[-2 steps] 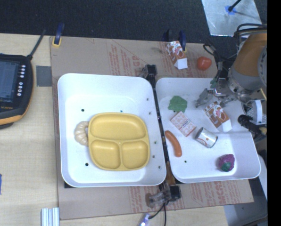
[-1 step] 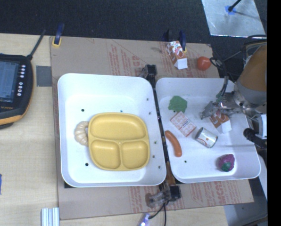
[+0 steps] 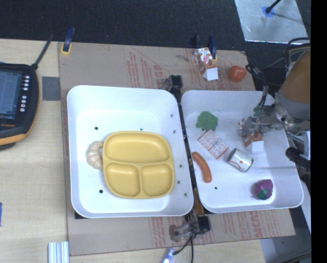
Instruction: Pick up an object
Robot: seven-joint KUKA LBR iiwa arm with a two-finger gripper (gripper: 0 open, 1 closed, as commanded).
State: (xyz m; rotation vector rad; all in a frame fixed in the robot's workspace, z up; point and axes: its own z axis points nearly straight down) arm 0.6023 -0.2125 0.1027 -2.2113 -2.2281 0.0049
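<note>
sausage (image 3: pixel 202 167) — long axis near-vertical

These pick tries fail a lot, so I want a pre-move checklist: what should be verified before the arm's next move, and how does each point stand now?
1. Gripper over the right bin: ok.
2. Target below it: a small orange-and-white box sits under the fingers: ok.
3. Box actually held: cannot tell.
4. Neighbours apart from the target: silver can lies close beside the box: not ok.
5. Other candidates reachable: sausage, purple item, green item lie apart in the open: ok.
</note>
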